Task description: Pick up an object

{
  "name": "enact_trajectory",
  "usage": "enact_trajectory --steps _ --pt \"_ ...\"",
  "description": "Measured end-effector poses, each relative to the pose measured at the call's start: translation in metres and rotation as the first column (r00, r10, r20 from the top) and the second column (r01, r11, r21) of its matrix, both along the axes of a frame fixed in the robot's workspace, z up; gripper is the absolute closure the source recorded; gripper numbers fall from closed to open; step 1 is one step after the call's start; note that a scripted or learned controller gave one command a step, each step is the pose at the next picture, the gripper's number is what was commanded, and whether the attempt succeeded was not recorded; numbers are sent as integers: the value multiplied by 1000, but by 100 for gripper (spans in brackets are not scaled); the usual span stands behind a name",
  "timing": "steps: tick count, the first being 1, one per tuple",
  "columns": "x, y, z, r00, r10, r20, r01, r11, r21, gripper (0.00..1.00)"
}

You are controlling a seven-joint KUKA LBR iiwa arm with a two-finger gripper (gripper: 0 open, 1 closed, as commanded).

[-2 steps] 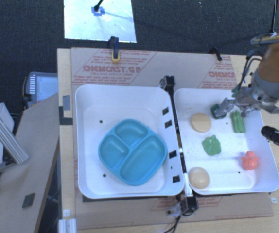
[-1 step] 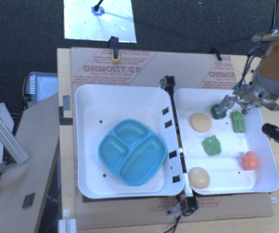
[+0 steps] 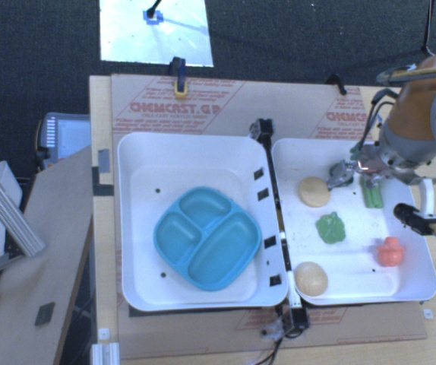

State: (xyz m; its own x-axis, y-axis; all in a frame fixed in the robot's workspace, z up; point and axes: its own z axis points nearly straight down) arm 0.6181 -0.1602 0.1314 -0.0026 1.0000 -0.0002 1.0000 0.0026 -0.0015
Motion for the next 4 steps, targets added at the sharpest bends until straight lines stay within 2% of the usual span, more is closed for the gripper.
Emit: enact_trajectory --steps 1,2,4 --pt "2 0 -45 1000 -1 6 1 1000 0 0" --pt "6 0 -29 1000 1 18 -1 1000 -2 100" --pt "7 2 90 1000 3 9 -3 1000 -2 100"
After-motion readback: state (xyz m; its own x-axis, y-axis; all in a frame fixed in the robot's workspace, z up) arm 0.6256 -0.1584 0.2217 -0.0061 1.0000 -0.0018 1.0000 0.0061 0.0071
